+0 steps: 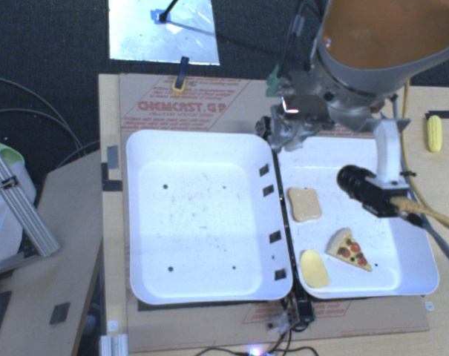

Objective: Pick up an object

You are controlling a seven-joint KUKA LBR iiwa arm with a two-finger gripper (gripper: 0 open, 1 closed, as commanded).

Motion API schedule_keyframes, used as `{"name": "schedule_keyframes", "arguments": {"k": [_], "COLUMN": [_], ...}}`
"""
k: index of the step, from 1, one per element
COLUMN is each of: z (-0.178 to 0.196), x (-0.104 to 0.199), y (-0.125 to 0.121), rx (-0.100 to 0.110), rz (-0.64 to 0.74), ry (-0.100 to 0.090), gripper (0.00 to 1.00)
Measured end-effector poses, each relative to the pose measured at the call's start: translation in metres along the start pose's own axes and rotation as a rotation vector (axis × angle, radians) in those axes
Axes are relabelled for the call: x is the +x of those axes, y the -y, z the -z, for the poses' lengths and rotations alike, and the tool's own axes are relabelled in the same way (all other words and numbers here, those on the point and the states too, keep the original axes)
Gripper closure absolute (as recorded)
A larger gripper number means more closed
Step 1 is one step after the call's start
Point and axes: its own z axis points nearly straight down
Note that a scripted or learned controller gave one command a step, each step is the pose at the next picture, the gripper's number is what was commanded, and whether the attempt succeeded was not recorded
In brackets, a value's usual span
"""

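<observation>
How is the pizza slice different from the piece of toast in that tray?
The pizza slice is a triangle with an orange top and red dots; the toast is a plain tan, roughly square slab. The pizza slice lies nearer the front of the right bin, the toast farther back and closer to the divider. Both lie flat, untouched.

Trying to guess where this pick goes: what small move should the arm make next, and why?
Probably shift toward the bread slice and descend. The gripper sits at the right bin's upper-left corner, above the bread, the nearest item.
</observation>
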Motion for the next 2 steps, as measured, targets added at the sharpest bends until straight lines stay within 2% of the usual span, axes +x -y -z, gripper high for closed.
{"name": "schedule_keyframes", "arguments": {"k": [2], "z": [0.022], "x": [0.000], "y": [-0.001], "rx": [-0.006], "rz": [0.011], "ry": [-0.001], "gripper": [1.00]}}
